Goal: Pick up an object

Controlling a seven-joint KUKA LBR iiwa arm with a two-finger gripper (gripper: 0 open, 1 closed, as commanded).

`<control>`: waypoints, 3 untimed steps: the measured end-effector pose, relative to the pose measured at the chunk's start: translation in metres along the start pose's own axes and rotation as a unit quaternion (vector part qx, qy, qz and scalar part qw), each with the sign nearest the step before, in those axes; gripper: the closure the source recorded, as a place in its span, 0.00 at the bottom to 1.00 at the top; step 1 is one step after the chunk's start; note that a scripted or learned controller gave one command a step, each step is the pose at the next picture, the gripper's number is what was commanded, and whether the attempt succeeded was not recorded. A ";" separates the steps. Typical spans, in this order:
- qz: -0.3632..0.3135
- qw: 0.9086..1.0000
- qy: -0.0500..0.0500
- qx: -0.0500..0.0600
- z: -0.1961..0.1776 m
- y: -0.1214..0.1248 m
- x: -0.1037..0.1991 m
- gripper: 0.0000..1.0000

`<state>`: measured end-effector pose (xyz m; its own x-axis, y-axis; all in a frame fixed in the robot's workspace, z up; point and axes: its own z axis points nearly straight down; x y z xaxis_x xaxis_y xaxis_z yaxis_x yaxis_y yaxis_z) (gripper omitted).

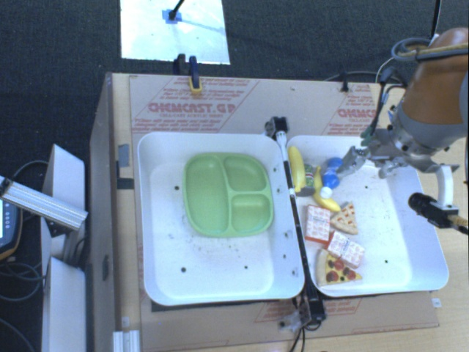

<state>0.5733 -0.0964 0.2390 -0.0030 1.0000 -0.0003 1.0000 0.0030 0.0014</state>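
the gripper (352, 160) sits low over the top of the right bin (410, 270), coming in off the grey wrist with the orange band behind it. honestly can't tell from this angle what state it's in, it's just a small grey blob at the end of the arm, and nothing visibly hangs from it.

right beside it, toward the divider, is a blue and white bottle-looking thing (330, 174), close enough that it might be touching but i can't say for sure. next to that are a banana (296, 169) along the divider, and below them a pizza slice (344, 218), some red-and-white cards (318, 224) and a bigger pizza slice (335, 268).

the left bin (168, 284) has a green divided tray (227, 195) in it.

so progress-wise: looks like approach only, everything's down in the bin. grab and lift are both left to do imo.
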 end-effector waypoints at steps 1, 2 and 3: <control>0.001 1.000 0.000 0.001 0.124 0.010 0.010 0.00; 0.001 1.000 0.000 -0.011 0.146 0.007 -0.008 0.00; -0.001 1.000 0.002 0.024 0.159 0.052 0.005 0.00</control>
<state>0.6256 -0.0912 0.0797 -0.0059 1.0000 0.0046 0.9989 0.0061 -0.0463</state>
